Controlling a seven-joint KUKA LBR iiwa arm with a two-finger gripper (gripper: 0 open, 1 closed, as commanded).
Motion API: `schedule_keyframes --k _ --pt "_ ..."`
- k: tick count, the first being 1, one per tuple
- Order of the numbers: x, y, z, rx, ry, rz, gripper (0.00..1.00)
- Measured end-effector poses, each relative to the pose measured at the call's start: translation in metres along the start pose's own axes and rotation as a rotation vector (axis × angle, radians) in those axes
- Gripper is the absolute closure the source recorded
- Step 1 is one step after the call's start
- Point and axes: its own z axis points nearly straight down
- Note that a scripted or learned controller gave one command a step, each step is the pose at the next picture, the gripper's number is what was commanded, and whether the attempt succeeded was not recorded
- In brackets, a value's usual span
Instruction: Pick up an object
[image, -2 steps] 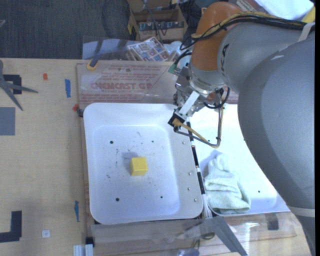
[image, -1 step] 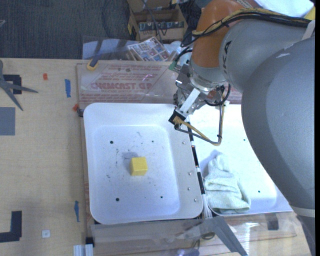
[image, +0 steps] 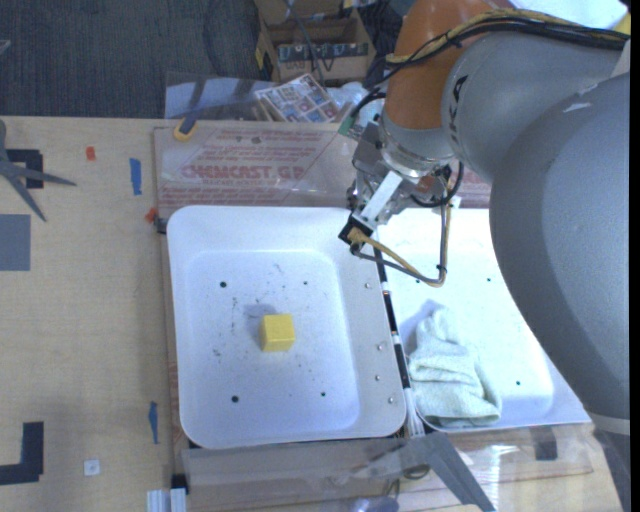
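Yellow cube (image: 278, 332) is logged in L bin (image: 300, 400); cloth (image: 450, 365) in R bin (image: 470, 270). Gripper (image: 415, 180) is seen above R bin's rear; open/closed can't be told.

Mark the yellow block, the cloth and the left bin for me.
Yellow block (image: 278, 332): camera view, top face.
Cloth (image: 452, 368): camera view, middle of the folds.
Left bin (image: 250, 226): camera view, far rim.

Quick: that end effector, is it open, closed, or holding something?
End effector: open or closed cannot be told from this angle. The yellow block lies well apart from it.
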Motion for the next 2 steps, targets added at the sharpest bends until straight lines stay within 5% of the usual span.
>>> schedule_keyframes --k 1,2 --pt "-0.032 0.013 0.032 0.01 -0.001 0.368 1.0" --pt "-0.01 -0.002 0.011 0.007 0.001 0.841 1.0"
